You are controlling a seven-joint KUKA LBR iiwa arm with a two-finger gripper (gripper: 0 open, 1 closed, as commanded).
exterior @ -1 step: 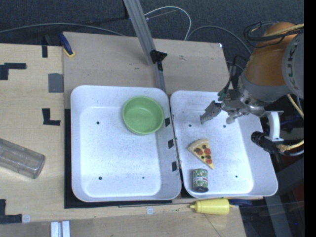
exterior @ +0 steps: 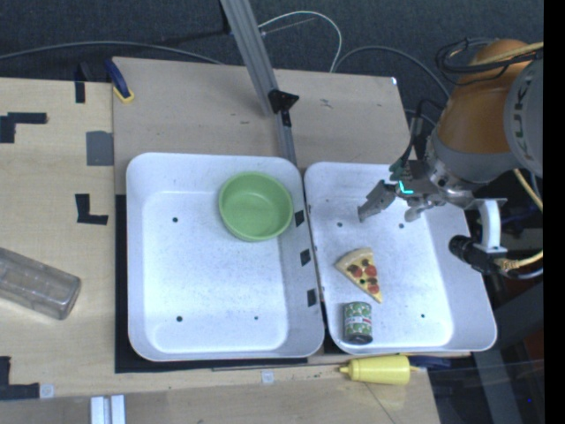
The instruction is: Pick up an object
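— What's on the bench [exterior: 194,104]?
— Two white bins. In the right bin [exterior: 459,325] lie a pizza slice [exterior: 360,272] and, at its six o'clock, a small can [exterior: 357,321].
— Which one handles best?
— The can, I judge: stiff, light, gripped across its round sides.
— Your pose?
— My gripper [exterior: 393,203] hovers at the slice's one o'clock, fingers spread, grasping nothing.

Two white bins sit side by side, a left bin [exterior: 150,325] and a right bin [exterior: 441,325]. The left one holds one green bowl [exterior: 255,206]. The right one holds one pizza slice [exterior: 361,272] and one small can [exterior: 357,322]. One yellow bottle [exterior: 380,370] and one clear plastic container [exterior: 33,283] lie on the bench.
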